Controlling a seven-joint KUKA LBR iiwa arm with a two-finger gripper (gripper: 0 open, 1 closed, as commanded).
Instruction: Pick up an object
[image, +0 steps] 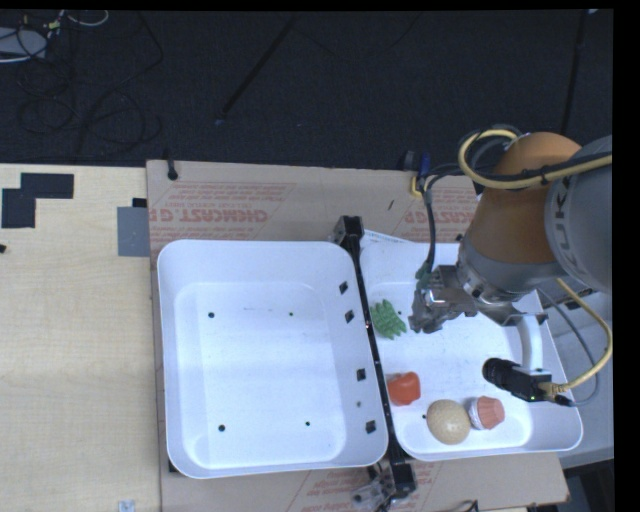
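Robotics lab: grey-and-orange arm (535, 215) over two white bins (262, 360) on a cardboard-covered table (250, 205), loose cables (60, 30) on dark floor.

Green leafy toy (386, 318), right bin (560, 438)

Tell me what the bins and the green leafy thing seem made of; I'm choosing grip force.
Bins: likely thin molded plastic, smooth and white with a slight sheen and rounded rims. Green leafy thing: probably soft plastic or rubber, matte, with jagged fern-like edges; too small to be sure. It lies in the right bin beside the gripper.
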